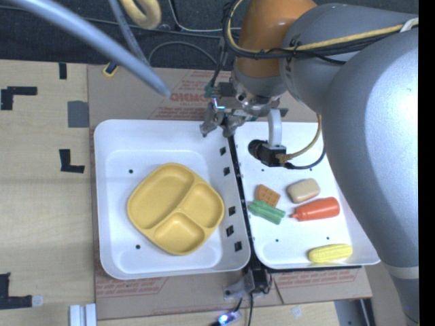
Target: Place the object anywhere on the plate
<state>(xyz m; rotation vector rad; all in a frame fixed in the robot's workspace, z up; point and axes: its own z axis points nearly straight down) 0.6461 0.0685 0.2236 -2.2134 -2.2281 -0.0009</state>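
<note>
The gripper [228, 124] hovered over the bins' shared wall at 12 o'clock; whether it was open or closed could not be told. The yellow plate [176, 208] sat in the left bin [112, 182]. At 3 o'clock, the right bin [353, 246] held a carrot [316, 210], corn [330, 252], bread [303, 190], a cracker [268, 195] and a green vegetable [266, 212].
</note>
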